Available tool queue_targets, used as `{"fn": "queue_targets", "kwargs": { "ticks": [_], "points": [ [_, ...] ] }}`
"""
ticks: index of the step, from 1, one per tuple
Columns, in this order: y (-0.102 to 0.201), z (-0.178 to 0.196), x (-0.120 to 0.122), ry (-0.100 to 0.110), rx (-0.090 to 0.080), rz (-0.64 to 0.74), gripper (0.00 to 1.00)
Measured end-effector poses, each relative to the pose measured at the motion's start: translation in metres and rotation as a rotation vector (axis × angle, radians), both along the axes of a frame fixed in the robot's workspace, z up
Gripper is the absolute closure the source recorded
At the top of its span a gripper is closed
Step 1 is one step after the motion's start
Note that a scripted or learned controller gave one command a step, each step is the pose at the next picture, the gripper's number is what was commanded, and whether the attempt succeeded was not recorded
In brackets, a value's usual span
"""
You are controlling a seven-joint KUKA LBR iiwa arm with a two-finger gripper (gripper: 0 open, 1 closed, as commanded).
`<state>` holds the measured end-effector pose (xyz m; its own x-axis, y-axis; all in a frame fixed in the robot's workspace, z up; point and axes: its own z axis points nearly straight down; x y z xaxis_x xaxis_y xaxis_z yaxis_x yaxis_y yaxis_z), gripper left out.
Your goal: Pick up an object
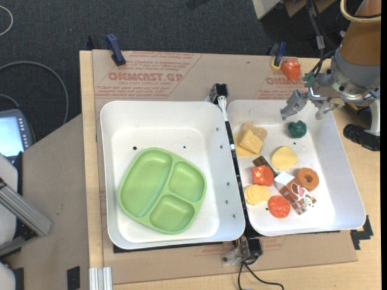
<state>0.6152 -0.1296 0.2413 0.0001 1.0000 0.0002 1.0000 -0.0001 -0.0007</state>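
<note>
Near the right bin's [344, 186] far edge lay a dark green piece [297, 128], just below the gripper [307, 104]. Whether the gripper held anything could not be told. Nearer the camera in that bin sat the rest — a yellow wedge [251, 141], a pale round [283, 158], a donut [308, 179], a tomato [279, 206]. Across the divider, the left bin [115, 138] held a green plate [162, 190] — three compartments, lying flat.

We see two white bins [115, 162] of smooth, shiny plastic. The green plate [162, 190] looks like smooth plastic too. The bench [151, 71] top looks like brown cardboard, dull and flat. The fingers [294, 106] look like grey metal.
</note>
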Motion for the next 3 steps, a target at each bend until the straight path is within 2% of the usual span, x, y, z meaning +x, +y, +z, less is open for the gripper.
{"fn": "queue_targets", "kwargs": {
  "ticks": [1,2,3],
  "points": [
    [0.033,-0.125,-0.057,0.017,0.005,0.000,0.00],
    [0.030,-0.159,-0.112,0.006,0.002,-0.002,0.00],
    [0.029,-0.146,-0.108,-0.005,-0.002,-0.002,1.00]
  ]
}}
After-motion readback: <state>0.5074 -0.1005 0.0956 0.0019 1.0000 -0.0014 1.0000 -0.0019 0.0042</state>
